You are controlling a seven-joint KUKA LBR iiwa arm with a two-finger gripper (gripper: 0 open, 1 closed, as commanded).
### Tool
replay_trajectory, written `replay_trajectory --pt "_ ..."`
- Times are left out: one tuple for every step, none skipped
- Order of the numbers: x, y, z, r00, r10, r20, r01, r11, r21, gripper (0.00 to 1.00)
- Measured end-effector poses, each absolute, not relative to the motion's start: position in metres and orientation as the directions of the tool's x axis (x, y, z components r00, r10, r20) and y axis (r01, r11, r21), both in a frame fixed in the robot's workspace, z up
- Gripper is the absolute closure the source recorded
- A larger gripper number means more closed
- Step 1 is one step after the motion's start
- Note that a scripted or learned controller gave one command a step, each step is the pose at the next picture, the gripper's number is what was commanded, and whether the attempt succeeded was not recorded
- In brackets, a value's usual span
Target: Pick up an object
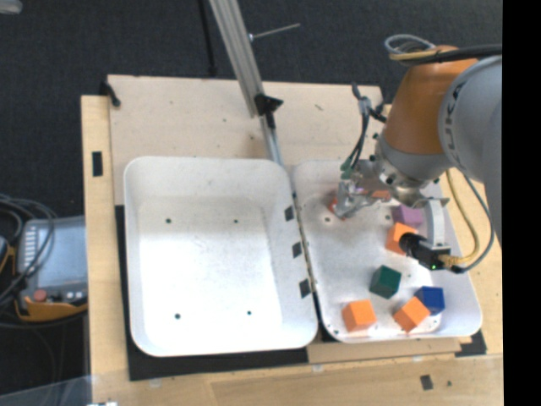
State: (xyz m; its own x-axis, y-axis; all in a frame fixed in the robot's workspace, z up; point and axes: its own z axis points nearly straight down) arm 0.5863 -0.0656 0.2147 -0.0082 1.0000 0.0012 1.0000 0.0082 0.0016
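- Gripper (345, 203) sits low over the upper part of the right bin (338, 252), hanging off the grey arm (431, 125) with its orange band, and whether it's spread or pressed together I cannot tell from this angle.
- Nothing visible pinched there, so no claim of a catch.
- Candidates lie elsewhere: a green cube (385, 281), an orange cube (358, 315), a second orange block (412, 313) touching a blue cube (431, 299), plus a purple block (409, 215) and another orange piece (399, 238) tucked close under the wrist.
- Risk one: the tool looks parked over bare floor, apart from every block, so a close here would likely grab air.
- Risk two: that orange-and-blue pair is snug against the bin's lower rim; a descent there could wedge a fingertip or shove both.
- Risk three: the purple and orange pieces are half hidden by the wrist and cabling, so the arm body may nudge them.
- Left bin (211, 252) isn't in play.
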Motion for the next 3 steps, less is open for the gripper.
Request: replay_trajectory --pt "0.605 -0.008 0.213 -0.009 1.0 0.002 1.0 0.009 0.002 1.0" --pt "0.619 0.04 0.213 -0.008 1.0 0.002 1.0 0.008 0.002 1.0" --pt "0.638 0.086 0.239 -0.008 1.0 0.003 1.0 0.008 0.004 1.0"
